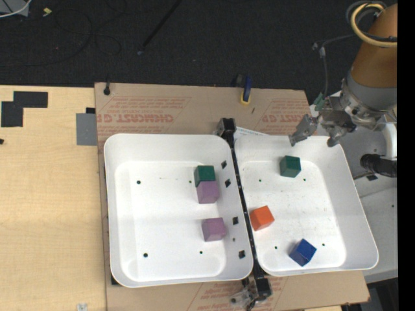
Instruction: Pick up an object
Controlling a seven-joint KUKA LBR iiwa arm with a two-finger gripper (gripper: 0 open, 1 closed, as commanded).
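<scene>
Two glossy white moulded bins: left bin (130, 264), right bin (353, 241), on creased printed cardboard (162, 112) over a pale wood-grain worktop (45, 206). Matte cubes, no long axis. Right bin: green cube (290, 166) far, orange cube (262, 218), blue cube (302, 252) turned cornerwise. Left bin: dark green cube (204, 174) touching purple cube (207, 192); second purple cube (213, 229). Jaws (319, 137) spread, nothing between them, above far rim. Arm cut off.

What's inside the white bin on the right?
The right bin holds three blocks, spaced apart: a green block, an orange block and a blue block. Nothing there is covered.
</scene>
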